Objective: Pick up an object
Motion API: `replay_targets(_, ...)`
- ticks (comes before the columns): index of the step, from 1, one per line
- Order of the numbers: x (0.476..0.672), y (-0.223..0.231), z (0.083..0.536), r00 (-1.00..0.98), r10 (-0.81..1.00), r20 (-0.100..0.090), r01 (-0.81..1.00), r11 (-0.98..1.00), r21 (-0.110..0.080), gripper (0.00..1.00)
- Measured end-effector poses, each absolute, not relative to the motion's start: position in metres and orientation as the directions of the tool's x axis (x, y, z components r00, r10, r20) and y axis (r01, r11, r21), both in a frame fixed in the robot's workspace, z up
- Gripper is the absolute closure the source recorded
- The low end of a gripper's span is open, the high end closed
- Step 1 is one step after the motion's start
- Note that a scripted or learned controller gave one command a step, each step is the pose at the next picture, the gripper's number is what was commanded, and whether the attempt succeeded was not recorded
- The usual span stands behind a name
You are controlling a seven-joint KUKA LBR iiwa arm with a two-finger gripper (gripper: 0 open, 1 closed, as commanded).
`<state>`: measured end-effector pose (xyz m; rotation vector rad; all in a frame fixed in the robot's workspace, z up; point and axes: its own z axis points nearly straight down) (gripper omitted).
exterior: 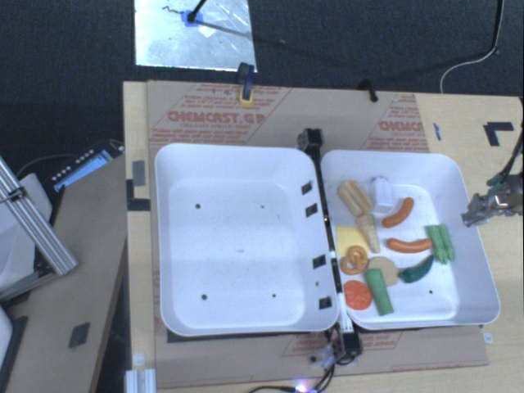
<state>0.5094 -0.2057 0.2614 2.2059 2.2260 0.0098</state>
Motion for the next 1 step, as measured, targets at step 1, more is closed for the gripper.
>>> replay_targets(1, 0.5105, -0.2055, 0.2722, -0.013, 1.000, -0.002, 1.000, 0.013, 0.013, 1.00)
